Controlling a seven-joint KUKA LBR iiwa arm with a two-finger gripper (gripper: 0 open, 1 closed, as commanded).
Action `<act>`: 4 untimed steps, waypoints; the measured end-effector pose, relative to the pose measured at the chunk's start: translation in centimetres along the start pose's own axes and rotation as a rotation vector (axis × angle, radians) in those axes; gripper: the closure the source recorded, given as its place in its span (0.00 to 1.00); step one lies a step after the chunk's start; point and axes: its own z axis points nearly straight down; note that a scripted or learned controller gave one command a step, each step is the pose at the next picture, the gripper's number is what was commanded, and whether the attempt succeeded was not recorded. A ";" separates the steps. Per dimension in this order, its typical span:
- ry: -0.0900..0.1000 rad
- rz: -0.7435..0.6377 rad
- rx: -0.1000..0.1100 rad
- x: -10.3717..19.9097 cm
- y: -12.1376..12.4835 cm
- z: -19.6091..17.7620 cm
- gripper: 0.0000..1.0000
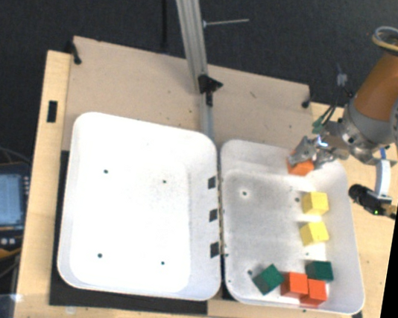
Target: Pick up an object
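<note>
Claw (307,156) of mine grips a small orange block (300,166) above the right bin's (274,159) far edge.

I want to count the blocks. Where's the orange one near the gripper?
The orange block sits at the right bin's far edge, right under the gripper, above the yellow blocks.

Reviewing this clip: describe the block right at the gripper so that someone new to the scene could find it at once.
Start at the right-hand shallow white bin and go to its far edge, where the two-finger gripper of the grey and orange arm reaches in. The small orange block sits right at the fingertips. Other orange blocks lie together at the near edge; this one is alone.
</note>
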 end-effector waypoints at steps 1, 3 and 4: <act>0.000 -0.001 -0.001 0.4 -0.2 -6.3 1.00; 0.002 -0.002 0.009 4.6 0.2 -9.4 1.00; 0.002 -0.004 0.009 10.6 0.0 -9.3 1.00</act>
